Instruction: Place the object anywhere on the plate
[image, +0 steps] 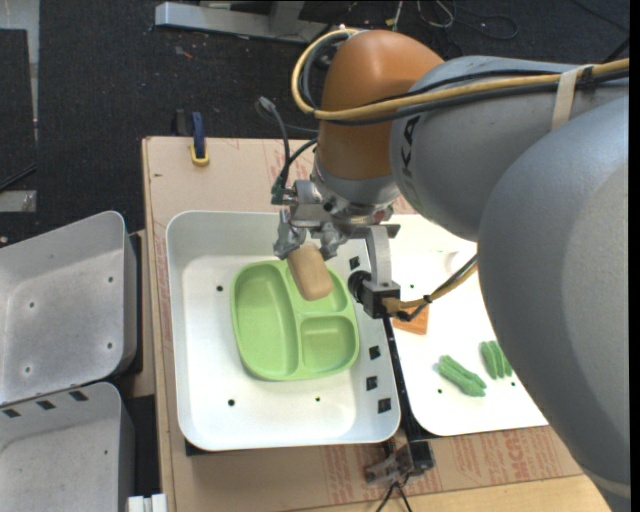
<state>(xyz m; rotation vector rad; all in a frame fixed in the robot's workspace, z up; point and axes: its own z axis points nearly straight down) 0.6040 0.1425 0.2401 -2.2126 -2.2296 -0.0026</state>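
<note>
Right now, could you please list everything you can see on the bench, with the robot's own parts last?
divided plate: one, light green, in the left bin.
bread roll: one, tan, between the gripper fingers, over the plate's upper right rim.
green vegetables: two, in the right bin, near its lower edge.
orange piece: one, at the right bin's left edge, partly hidden.
bins: two, white, side by side.
clamp: one, blue and yellow, on the bench's upper left edge.
gripper: one, grey metal, shut on the roll.
arm: one, grey with an orange band, from the right.
</note>
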